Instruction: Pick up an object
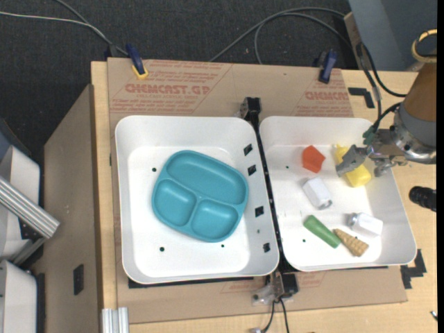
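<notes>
My gripper (364, 164) hangs over the upper right part of the right bin (395, 252), reaching in from the right. It is open, its fingers standing to either side of a yellow object (359, 179) that lies on the bin floor just below them. Nothing is lifted. An orange block (313, 159) sits to the left of the gripper. Further forward lie a white cylinder (318, 192), a green stick (320, 230), a tan cone (352, 243) and a small white and grey piece (365, 223).
The left bin (132, 186) holds a teal divided plate (200, 195). A black divider rail (260, 179) runs between the two bins. Blue clamps (326, 66) hold the cardboard at the back. Cables cross the dark floor behind the bench.
</notes>
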Tool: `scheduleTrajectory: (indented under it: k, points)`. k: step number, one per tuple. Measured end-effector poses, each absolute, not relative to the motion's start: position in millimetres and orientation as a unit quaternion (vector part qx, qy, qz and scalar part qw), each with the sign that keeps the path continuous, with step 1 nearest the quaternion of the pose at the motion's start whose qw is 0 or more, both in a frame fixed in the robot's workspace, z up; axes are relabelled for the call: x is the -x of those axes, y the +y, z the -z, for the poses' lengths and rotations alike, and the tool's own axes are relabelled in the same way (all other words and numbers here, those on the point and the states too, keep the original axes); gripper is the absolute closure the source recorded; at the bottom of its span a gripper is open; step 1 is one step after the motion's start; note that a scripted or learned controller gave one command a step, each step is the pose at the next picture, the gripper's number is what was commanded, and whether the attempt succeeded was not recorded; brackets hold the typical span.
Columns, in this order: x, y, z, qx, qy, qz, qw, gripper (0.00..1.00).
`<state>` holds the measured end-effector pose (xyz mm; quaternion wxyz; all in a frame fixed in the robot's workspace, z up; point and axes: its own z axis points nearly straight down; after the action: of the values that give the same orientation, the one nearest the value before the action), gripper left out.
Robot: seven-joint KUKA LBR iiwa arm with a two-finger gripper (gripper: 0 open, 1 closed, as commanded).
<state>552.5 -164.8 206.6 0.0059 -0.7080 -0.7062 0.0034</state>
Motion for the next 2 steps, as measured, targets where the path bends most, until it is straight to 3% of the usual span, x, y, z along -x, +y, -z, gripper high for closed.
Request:
scheduleTrajectory:
  k: [1,2]
  points:
    - [-555.3,-165,-213,0.707,-0.707,0.0,0.001,0.0]
    - [-552.4,-159,-169,0.707,-0.707,-0.0011,0.003,0.0]
